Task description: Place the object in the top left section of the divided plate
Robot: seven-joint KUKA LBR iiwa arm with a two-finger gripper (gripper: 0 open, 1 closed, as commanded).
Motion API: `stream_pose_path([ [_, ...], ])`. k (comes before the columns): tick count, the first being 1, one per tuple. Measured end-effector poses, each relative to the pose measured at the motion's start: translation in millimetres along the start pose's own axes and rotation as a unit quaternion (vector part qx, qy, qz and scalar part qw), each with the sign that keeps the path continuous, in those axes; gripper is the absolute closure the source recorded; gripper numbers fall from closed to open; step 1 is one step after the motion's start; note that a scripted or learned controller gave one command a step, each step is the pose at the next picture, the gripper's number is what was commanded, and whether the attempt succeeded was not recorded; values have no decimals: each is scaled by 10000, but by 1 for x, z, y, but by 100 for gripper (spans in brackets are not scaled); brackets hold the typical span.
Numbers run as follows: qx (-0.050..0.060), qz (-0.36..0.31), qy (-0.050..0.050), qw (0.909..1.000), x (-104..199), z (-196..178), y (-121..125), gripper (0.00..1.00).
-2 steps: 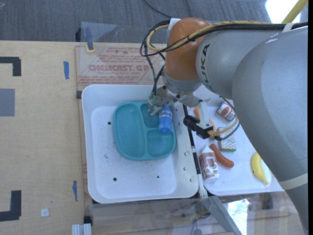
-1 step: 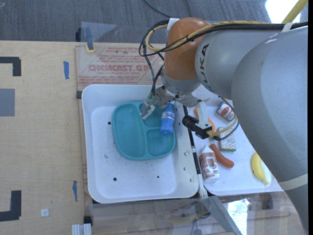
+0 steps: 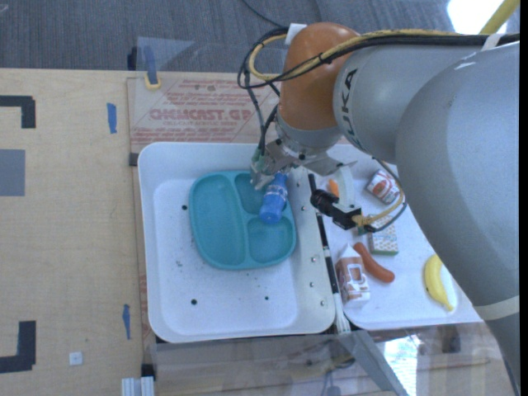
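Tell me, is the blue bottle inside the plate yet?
Partly: the blue bottle overlaps the teal divided plate near its right sections, below the gripper; contact unclear.

The divided plate [image 3: 227, 221] leaves bare white floor in the left bin [image 3: 165, 221] at its nine and six o'clock sides — open room for an approach. At the plate's three o'clock the raised rims where the two bins meet [image 3: 318, 246] form a ridge. The arm's orange wrist [image 3: 318, 73] crowds the twelve-to-two o'clock side, with a blue bottle [image 3: 274, 202] over the plate's right sections — tight there.
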State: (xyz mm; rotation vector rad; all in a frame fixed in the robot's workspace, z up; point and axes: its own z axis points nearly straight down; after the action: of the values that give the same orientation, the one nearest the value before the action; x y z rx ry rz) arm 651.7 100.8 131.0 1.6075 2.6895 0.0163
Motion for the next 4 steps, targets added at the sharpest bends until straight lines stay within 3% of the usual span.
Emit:
stream_pose_path([
  [1,0,-28,25,10000,4,-1,2,0],
  [2,-23,-11,6,10000,2,-12,2,100],
  [3,-20,-9,6,10000,2,-12,2,0],
  [4,-49,6,-2,10000,0,-23,3,100],
])
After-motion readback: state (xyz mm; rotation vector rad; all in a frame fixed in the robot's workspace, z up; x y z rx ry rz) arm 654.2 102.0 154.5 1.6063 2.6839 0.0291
